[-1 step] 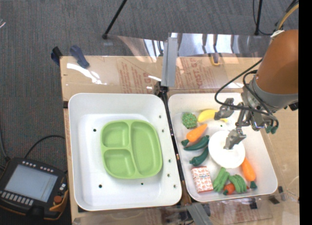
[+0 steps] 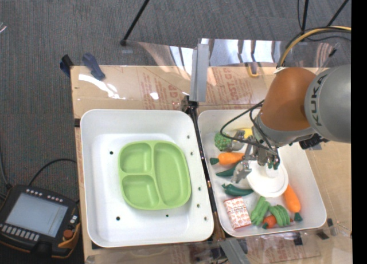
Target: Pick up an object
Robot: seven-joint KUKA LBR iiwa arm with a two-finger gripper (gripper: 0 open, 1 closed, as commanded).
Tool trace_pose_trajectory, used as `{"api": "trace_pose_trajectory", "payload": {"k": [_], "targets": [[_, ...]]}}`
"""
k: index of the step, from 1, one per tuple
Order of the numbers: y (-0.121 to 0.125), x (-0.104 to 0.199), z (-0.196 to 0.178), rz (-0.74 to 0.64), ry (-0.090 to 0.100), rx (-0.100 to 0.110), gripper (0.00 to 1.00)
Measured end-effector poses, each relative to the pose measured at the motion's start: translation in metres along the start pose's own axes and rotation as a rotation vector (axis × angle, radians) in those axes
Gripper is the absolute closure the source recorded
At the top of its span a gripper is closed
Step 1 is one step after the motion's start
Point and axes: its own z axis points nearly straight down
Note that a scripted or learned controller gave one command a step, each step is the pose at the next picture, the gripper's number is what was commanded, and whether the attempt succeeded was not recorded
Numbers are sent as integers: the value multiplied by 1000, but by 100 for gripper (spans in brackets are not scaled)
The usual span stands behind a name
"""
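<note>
My gripper (image 2: 245, 169) hangs low over the right bin (image 2: 315, 181), just left of a white plate (image 2: 268, 182). Right under and beside it lie an orange carrot (image 2: 230, 158) and a dark green pepper (image 2: 225, 172). A green chili (image 2: 236, 189) lies just in front of it. A broccoli piece (image 2: 222, 141) and a yellow item (image 2: 244, 133) sit behind, partly hidden by the arm. I see nothing lifted by the gripper.
The left bin (image 2: 97, 160) holds a green divided tray (image 2: 155, 174). Near the right bin's front are a red-and-white box (image 2: 237, 212), green bean pods (image 2: 259, 208), a second carrot (image 2: 292, 199) and a small red piece (image 2: 269, 221).
</note>
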Motion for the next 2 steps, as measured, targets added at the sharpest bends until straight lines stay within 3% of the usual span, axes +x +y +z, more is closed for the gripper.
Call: {"api": "trace_pose_trajectory", "payload": {"k": [1, 2], "targets": [[-1, 104, -9, 133, -35, 1, 0], [16, 51, -1, 211, -2, 0, 0]]}}
